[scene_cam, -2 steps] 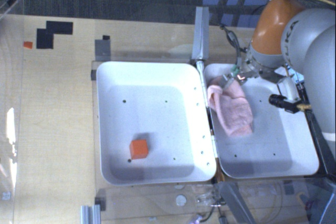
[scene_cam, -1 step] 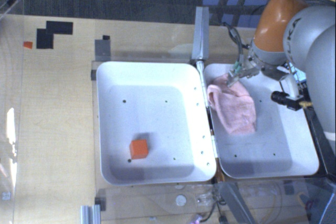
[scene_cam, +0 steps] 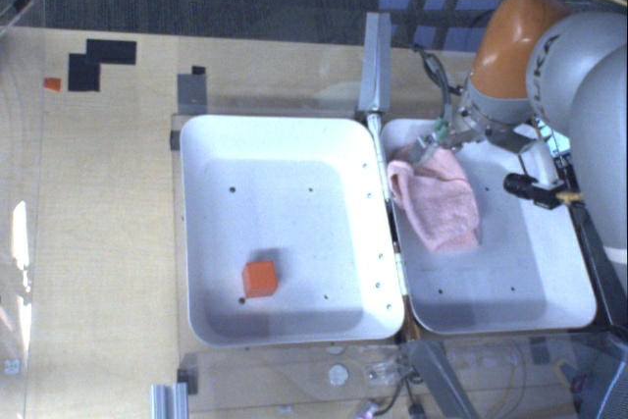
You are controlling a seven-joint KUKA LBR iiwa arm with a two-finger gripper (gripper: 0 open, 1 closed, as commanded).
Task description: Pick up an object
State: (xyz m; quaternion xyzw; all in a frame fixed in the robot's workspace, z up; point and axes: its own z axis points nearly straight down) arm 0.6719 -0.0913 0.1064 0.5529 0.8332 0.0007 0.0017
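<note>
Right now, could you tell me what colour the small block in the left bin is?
Orange; the block shows in the camera view.

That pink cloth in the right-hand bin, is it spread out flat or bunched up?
Bunched up. The pink cloth lies in rumpled folds against the left wall of the right bin, its top end rising to the gripper.

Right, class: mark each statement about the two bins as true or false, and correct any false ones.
1. The orange block lies in the left bin. True.
2. The pink cloth lies in the left bin. False: it lies in the right bin.
3. The gripper is above the orange block. False: it is at the upper end of the pink cloth.
4. The two bins sit side by side. True.
5. The cloth is blue. False: it is pink.
</note>
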